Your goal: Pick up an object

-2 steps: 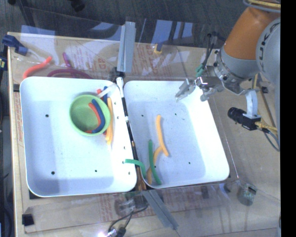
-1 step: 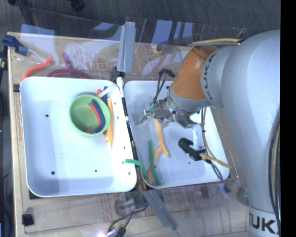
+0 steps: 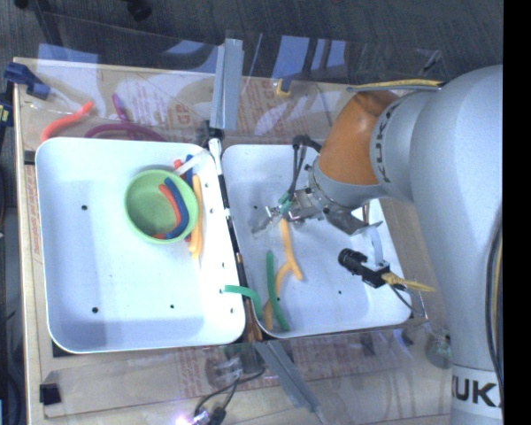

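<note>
Camera view: arm (image 3: 365, 145) reached in from the right, with the gripper (image 3: 281, 212) low over the upper middle of the right bin (image 3: 332, 301). Whether the gripper was released or clenched could not be told from this angle, and nothing was seen held in it. A yellow strip (image 3: 288, 244) lay on the bin floor, its upper end just under the gripper and its length running away toward the near edge. Green sticks (image 3: 269, 282) lay just beside the strip, nearer the wall between the bins. The left bin (image 3: 97, 264) held a green bowl (image 3: 149, 206), well apart from the gripper. Judged step: approach or descent onto the strip, grasp not confirmed. The next move likely called for closing across the strip's narrow width, clear of the sticks, then a straight lift to check the hold.
</note>
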Available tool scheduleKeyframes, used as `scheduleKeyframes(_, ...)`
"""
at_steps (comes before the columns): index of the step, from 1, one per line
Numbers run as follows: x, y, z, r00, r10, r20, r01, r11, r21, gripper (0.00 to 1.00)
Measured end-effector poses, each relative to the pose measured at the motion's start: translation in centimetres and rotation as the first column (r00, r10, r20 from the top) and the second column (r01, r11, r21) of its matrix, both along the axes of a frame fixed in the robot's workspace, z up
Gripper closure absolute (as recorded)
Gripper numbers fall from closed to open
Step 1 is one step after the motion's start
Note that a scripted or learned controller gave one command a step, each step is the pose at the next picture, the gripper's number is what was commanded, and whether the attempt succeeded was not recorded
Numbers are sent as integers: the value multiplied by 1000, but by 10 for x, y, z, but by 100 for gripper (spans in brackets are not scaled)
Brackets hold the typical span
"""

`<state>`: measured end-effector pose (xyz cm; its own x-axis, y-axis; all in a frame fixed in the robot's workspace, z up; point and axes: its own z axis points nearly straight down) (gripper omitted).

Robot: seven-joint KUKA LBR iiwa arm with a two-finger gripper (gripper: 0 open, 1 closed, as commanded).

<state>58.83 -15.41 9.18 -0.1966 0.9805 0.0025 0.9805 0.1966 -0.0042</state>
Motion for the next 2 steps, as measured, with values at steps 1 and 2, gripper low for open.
scheduleKeyframes(1, 1, -1, 11, 1000, 4, 0, -4, 1000, -2, 100)
scheduleKeyframes(2, 50, 43, 107, 998, 56, 4, -56, 998, -1, 100)
